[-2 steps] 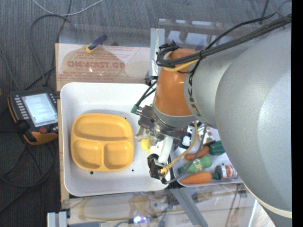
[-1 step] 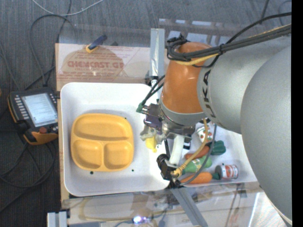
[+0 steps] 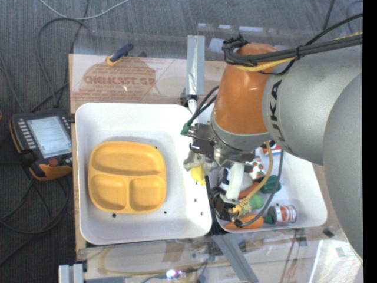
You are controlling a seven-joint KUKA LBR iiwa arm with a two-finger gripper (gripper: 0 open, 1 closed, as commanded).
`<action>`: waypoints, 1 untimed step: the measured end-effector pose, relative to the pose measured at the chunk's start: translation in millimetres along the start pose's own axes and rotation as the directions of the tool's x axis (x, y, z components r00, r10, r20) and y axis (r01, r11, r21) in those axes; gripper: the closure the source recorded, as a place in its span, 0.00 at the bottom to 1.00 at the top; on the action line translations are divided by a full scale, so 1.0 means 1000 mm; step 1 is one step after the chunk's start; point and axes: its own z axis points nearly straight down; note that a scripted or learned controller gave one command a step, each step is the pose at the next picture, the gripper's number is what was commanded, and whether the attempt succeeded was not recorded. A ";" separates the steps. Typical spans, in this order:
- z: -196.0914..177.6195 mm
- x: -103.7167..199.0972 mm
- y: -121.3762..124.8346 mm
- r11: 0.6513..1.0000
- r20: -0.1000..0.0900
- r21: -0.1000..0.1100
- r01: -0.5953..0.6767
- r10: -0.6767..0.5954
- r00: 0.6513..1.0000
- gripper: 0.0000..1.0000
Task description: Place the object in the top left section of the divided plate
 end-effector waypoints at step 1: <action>0.075 -0.001 0.000 0.997 0.000 0.003 0.072 -0.072 0.997 1.00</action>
